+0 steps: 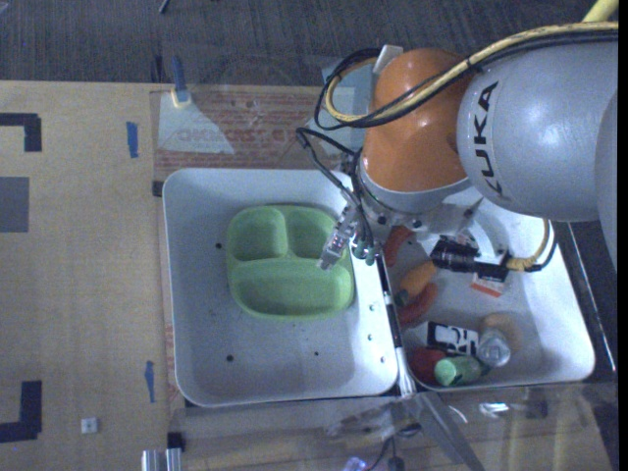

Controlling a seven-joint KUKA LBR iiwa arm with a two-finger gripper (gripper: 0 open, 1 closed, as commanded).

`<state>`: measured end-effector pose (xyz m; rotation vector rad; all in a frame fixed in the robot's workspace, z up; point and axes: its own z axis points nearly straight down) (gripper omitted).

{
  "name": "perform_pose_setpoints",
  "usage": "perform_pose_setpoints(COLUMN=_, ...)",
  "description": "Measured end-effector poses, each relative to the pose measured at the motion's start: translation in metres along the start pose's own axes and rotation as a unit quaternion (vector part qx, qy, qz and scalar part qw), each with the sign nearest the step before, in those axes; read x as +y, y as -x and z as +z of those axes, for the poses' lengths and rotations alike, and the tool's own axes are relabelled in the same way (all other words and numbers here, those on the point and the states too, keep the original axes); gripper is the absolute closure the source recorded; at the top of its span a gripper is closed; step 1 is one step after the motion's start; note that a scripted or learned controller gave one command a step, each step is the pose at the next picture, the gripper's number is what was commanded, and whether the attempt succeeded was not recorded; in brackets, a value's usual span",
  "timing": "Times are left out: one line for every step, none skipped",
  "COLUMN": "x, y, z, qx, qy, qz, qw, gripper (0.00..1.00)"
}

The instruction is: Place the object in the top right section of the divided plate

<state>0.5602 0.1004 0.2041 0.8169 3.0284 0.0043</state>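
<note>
Surface is light tan wood w/ black square-bracket marks at left edge, top & bottom, plus a grey patch betw. them. Short blue tape strips stuck near its middle, upper & lower. A clear sheet over reddish print lies at the far end. Beyond that, dark grey carpet floor w/ thin dark legs or cables on it. Light even, soft shadows.

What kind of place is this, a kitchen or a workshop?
Most likely a robotics lab: a KUKA arm reaches over two white bins, one holding a green divided plate, on a bench marked with blue tape.
</note>
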Motion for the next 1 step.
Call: perform_pose_setpoints(x=-0.0002, y=0.0001, z=0.0001, qx=0.000, qy=0.000, qz=0.000, qw=1.0000, gripper=0.00)
